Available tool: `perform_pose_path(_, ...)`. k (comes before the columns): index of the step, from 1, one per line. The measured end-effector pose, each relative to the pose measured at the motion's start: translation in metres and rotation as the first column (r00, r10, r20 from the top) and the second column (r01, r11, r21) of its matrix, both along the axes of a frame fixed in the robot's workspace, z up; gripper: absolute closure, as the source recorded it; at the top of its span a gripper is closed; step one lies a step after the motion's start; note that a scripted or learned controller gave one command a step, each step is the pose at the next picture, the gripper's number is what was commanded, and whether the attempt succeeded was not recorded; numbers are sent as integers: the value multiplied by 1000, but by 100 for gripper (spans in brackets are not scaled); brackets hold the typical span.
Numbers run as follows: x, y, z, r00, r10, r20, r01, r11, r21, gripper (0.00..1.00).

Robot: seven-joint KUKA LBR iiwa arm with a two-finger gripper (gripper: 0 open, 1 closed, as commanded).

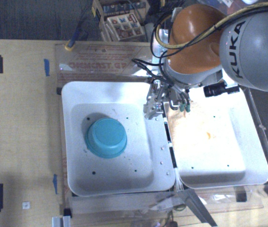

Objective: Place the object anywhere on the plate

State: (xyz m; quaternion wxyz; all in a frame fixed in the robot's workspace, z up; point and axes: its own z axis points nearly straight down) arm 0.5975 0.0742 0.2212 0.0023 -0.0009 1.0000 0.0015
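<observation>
A round blue plate [106, 137] lies in the left white bin [77, 103], left of that bin's middle. My gripper [166, 104] hangs over the ridge where the two bins meet, near their far edge and well to the right of the plate. It is apart from the plate. No object can be made out at the gripper from this angle. The arm's grey body and orange band [193, 37] hide the far part of the right bin [247, 164].
A tiny orange speck [209, 135] lies on the floor of the right bin, with a faint brownish smear [181, 122] near it. Boxes and cables [122, 18] crowd the area beyond the bins. Wooden bench surface [20, 126] stretches to the left.
</observation>
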Motion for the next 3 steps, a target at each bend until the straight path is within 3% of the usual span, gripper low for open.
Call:
perform_pose_path(2, -19, 101, 3, 1000, -1, 0, 1, 1000, 0, 100)
perform_pose_path(3, -19, 101, 3, 1000, -1, -1, 1, 1000, 0, 0)
